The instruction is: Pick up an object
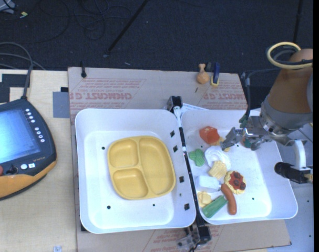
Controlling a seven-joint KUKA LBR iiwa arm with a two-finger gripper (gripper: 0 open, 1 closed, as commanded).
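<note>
my pincer hangs over the right white plastic bin; its state i cannot tell. the red-brown toy sausage lies near the front, pointing front-back. left bin holds a yellow divided plate.

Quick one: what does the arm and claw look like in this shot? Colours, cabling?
The arm is grey and rounded near the wrist, with an orange band above it. A yellowish cable loop arcs over the top. The claw is small, dark grey metal with short fingers. No markings are readable.
</note>
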